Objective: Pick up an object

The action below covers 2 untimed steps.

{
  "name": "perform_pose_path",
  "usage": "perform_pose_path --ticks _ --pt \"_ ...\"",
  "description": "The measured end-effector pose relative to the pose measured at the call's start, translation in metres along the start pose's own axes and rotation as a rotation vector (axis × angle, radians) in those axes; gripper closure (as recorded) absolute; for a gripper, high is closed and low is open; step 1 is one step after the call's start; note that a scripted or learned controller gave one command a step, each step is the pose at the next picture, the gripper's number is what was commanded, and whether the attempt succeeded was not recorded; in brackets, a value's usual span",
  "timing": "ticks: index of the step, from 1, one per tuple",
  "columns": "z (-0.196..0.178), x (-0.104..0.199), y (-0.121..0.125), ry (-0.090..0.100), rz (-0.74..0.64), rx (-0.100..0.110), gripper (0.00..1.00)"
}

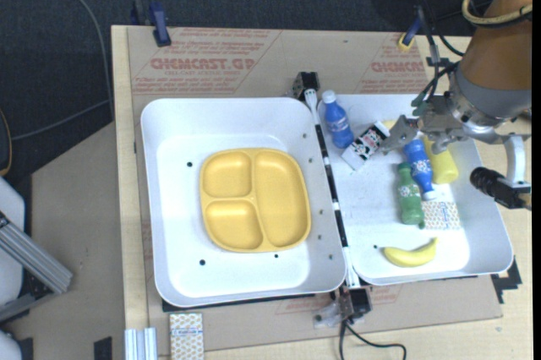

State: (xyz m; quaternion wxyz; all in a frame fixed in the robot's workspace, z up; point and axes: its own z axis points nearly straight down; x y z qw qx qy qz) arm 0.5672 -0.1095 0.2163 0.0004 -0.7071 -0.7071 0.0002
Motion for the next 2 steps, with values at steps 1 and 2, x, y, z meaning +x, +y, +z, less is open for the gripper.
perform_pose_path --ticks 1,2 --pt "0.1307 -0.0595 0.0401 0.004 -0.003 -0.004 0.0" --pt "0.1212 -0.061 0.0398 0.001 0.0 -0.004 1.0"
